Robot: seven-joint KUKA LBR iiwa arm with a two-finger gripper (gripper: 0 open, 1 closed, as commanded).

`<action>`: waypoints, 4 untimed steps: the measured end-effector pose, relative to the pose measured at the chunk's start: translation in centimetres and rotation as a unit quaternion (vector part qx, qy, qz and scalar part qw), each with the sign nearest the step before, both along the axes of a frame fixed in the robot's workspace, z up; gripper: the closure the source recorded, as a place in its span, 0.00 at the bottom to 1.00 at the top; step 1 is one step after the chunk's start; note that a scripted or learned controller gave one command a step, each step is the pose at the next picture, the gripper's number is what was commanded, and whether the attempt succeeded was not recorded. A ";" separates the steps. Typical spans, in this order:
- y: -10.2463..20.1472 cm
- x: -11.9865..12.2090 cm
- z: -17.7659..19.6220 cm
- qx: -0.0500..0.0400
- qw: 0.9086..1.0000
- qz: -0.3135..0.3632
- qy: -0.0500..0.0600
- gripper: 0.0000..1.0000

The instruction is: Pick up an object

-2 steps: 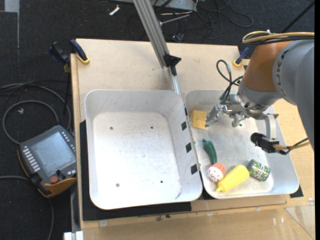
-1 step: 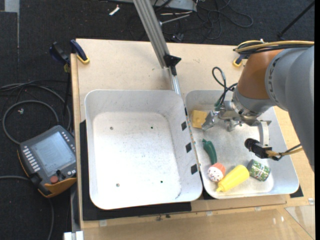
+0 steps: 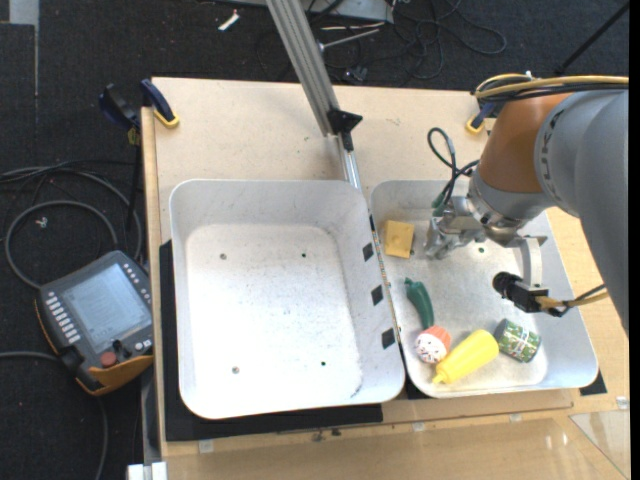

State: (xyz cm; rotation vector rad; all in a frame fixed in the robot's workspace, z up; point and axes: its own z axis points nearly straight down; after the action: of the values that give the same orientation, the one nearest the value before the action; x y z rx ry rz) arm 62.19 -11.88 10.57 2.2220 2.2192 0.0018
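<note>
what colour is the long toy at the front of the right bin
Yellow: the long toy in the right bin, seen in the camera view.

No text, brand, number or sign can be read. The grey handheld control pendant with an orange base (image 3: 96, 314) has a screen too blurred to make out, and the small green patterned can (image 3: 518, 341) shows an indistinct label.

arm (image 3: 560, 158) cut off by right edge, and it covers the back-right part of right bin (image 3: 560, 368). gripper (image 3: 440, 243) fingers too small and blurred to tell their state. print on green can (image 3: 518, 341), near the bin's front-right corner, unreadable. face on white ball (image 3: 431, 345) too small to make out.
</note>
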 end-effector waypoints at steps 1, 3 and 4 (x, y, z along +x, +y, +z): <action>0.7 1.0 5.6 -0.001 1.000 0.002 -0.003 1.00; 6.1 2.1 10.9 0.001 1.000 0.005 -0.001 1.00; 10.9 1.2 10.8 0.001 1.000 0.004 0.002 1.00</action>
State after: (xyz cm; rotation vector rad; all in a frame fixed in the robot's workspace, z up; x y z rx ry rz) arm 63.40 -0.94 21.35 2.2152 2.2314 0.0004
